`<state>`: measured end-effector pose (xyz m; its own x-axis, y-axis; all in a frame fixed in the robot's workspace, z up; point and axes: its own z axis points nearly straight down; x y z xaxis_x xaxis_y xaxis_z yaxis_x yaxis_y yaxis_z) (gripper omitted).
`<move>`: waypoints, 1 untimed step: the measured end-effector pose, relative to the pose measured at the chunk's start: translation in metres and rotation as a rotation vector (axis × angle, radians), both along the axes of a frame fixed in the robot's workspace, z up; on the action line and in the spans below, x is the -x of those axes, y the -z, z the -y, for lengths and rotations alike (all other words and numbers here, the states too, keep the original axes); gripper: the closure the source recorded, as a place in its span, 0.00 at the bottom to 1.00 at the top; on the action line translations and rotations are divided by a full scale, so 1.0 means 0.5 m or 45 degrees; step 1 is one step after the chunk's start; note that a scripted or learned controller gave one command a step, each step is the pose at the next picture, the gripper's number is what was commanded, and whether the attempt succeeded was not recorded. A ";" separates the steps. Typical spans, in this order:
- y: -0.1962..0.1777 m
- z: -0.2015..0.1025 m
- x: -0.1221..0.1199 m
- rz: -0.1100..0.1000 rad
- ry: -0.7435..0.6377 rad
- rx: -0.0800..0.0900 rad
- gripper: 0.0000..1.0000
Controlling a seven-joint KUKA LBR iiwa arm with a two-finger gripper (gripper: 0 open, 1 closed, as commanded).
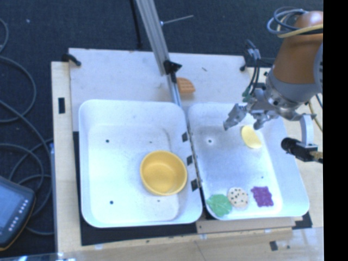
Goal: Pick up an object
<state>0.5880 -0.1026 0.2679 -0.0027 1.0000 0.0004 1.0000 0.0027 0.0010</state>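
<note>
My gripper (246, 120) hangs over the far part of the right bin (217, 156), its two fingers spread apart with nothing between them. Just below and right of the fingertips lies a pale yellow flat piece (251, 137) on the bin floor. Along the near edge of the right bin sit a green piece (219, 204), a tan speckled cookie-like piece (237, 197) and a purple piece (262, 196). A yellow bowl (163, 172) rests in the left bin (109, 145), near its right wall.
A slanted metal pole (156, 39) rises from the bench behind the bins' shared wall. An orange object (185, 86) lies on the bench behind the bins. Cables run on the dark floor at left.
</note>
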 end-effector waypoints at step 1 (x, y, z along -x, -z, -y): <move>0.000 0.000 0.000 0.001 0.002 0.000 0.00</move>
<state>0.5881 -0.1027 0.2680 -0.0014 1.0000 0.0004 1.0000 0.0014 0.0015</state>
